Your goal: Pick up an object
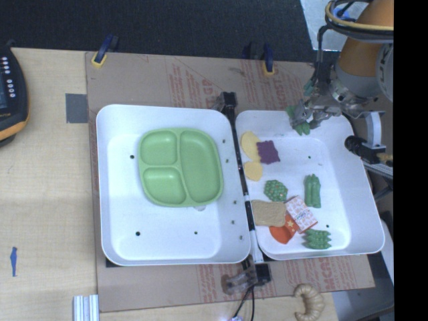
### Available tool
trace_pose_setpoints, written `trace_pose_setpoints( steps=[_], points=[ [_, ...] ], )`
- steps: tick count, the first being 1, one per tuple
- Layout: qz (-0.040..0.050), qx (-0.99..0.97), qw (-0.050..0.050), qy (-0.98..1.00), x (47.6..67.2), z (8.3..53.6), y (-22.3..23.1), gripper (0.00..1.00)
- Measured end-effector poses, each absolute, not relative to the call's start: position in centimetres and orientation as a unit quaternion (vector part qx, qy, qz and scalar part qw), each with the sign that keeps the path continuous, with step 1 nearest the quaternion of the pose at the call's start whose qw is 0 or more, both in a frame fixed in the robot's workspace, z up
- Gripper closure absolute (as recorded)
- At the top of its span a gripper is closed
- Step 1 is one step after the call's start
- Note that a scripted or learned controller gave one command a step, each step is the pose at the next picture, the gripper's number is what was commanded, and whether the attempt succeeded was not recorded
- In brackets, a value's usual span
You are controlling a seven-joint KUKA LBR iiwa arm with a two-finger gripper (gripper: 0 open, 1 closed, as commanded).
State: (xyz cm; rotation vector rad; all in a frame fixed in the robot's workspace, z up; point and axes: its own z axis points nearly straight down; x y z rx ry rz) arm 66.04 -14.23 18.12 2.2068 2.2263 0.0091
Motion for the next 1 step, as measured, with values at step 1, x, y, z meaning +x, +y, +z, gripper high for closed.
trace_pose_setpoints(
  steps=[1],
  points=[
    [-0.0002,0.704,-0.002,0.71,60.43,22.72,-8.14,1.0]
  ],
)
